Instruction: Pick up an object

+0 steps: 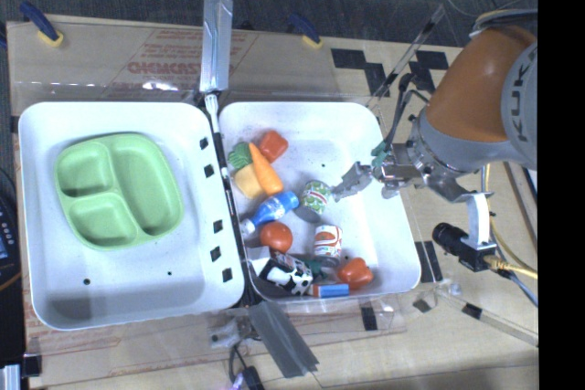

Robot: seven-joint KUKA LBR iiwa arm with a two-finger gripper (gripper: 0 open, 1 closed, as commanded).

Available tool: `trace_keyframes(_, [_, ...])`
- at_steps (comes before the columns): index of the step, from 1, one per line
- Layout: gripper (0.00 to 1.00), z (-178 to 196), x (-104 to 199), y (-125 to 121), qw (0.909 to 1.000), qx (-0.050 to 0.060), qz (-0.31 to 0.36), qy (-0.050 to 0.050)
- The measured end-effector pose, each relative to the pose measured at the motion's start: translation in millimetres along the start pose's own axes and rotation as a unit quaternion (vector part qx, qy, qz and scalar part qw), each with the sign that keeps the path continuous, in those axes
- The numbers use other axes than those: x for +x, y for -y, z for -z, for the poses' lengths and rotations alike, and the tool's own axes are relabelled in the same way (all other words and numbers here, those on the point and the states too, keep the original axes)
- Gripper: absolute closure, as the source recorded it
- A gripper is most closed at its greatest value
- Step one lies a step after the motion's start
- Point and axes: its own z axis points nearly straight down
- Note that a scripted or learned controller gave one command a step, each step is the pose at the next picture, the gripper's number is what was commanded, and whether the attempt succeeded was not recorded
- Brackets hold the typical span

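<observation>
Where cardboard (pixel 174 59) shows—red print, unreadable.

Two bins sit side by side. The left bin (pixel 37 196) holds a divided plate (pixel 117 188). The right bin (pixel 384 224) holds toys crowded along its left and near sides: a carrot (pixel 264 170), a bottle (pixel 269 210), a ball (pixel 316 196) and a can (pixel 327 242).

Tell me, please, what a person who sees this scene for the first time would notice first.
Probably the green divided plate, lying alone in the left bin. Next comes the cluster of small colourful toys along the left and bottom sides of the right bin, among them a carrot and a blue bottle. The gripper hangs over that bin, near a green-and-white ball.
</observation>
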Motion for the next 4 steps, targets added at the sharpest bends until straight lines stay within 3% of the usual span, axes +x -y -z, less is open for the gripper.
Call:
trace_keyframes(1, [0.0, 82, 0, 15, 0.996, -0.003, 0.089, 0.001])
trace_keyframes(2, [0.0, -76, 27, -36, 0.9996, 0.002, 0.028, 0.0])
trace_keyframes(3, [0.0, -154, -6, -50, 1.0, -0.001, -0.009, 0.001])
trace_keyframes(4, [1.0, -144, -6, -50, 1.0, 0.0, -0.007, 0.001])
